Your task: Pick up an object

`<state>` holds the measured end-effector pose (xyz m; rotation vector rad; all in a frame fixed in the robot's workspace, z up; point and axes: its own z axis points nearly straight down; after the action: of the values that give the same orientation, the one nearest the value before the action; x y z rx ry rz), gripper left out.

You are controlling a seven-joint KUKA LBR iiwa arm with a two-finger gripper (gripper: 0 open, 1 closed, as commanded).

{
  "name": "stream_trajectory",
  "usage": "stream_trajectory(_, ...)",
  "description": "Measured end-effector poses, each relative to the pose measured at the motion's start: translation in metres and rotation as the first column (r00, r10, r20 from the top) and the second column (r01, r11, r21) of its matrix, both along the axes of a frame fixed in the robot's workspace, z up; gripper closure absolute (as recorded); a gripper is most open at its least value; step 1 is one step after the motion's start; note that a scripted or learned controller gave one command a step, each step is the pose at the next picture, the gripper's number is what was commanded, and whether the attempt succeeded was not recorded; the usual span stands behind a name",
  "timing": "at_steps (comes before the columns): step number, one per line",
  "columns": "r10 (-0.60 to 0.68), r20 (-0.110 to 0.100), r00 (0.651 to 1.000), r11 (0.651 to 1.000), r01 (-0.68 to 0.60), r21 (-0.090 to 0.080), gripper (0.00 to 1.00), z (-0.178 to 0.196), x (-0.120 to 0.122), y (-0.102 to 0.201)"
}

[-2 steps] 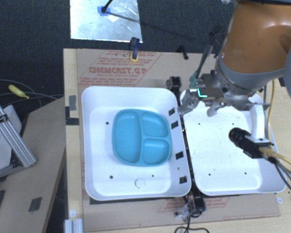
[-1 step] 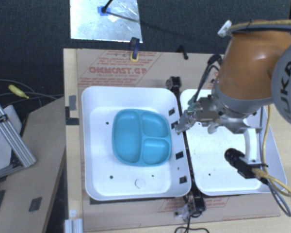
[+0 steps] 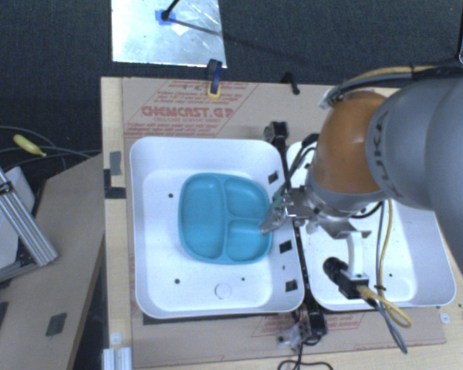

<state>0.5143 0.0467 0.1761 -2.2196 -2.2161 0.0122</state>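
A blue divided plate (image 3: pixel 222 217) lies flat in the middle of the left white bin (image 3: pixel 166 280). My gripper (image 3: pixel 275 216) hangs at the plate's right rim, near the wall between the two bins. Its metal fingers (image 3: pixel 271 222) reach down to the plate's edge, and the arm's grey and orange wrist (image 3: pixel 347 156) covers much of the view above them. Nothing shows between the fingers.
The right white bin (image 3: pixel 424 276) lies mostly under the arm. A black and yellow cable (image 3: pixel 370 293) hangs over its near part. A cardboard sheet (image 3: pixel 185 110) lies under both bins, with a shiny metal plate (image 3: pixel 166 21) behind it.
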Motion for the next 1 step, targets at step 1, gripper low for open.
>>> stream_trajectory(1,0.004,0.011,1.0,1.0,-0.004,0.003,1.0,0.0184,0.0015,0.0015)
